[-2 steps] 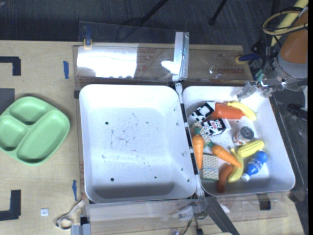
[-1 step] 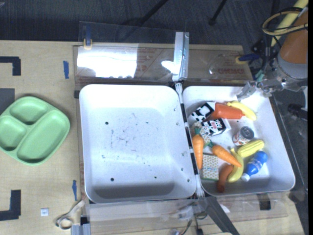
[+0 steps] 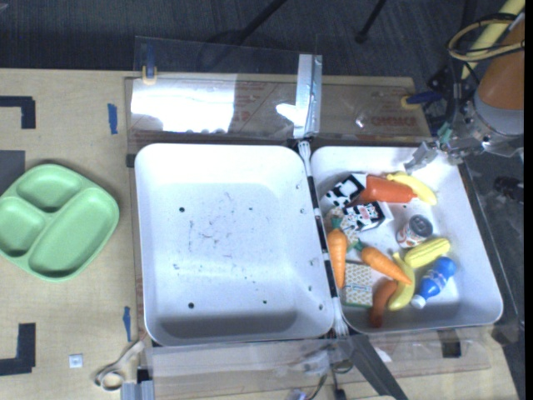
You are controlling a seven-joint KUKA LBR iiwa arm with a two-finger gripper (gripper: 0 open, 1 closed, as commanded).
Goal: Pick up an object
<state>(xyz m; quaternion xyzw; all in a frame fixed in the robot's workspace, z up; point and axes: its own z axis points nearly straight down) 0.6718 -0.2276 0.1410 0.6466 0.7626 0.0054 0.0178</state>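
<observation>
- Objects for picking lie heaped in the right bin (image 3: 479, 302), a shallow white tray with rounded corners.
- At the far side of the heap, a smooth red-orange pepper-like piece (image 3: 388, 190) lies touching a yellow banana (image 3: 419, 187).
- Just left of these are glossy black-and-white patterned cards or packets (image 3: 345, 194).
- Two tapered orange carrots lie in the heap: one (image 3: 336, 255) along the bin's left wall, the other (image 3: 385, 264) slanting near the middle.
- A knobbly yellow corn cob (image 3: 426, 252) rests above a blue bottle with a white cap (image 3: 433, 282); a small round tin (image 3: 416, 227) sits between the corn and the pepper.
- The left bin (image 3: 166, 165) is the same white plastic, scuffed with faint marks.
- A green divided plate (image 3: 53, 221), matte and rounded, lies on the wooden bench (image 3: 67, 90) far to the left.
- The arm reaches in at the far right, its orange band (image 3: 505, 82) high above the bin's far right corner.
- The gripper (image 3: 429, 153) points down-left over that corner; whether its fingers are apart or closed cannot be told, and nothing is seen between them.
</observation>
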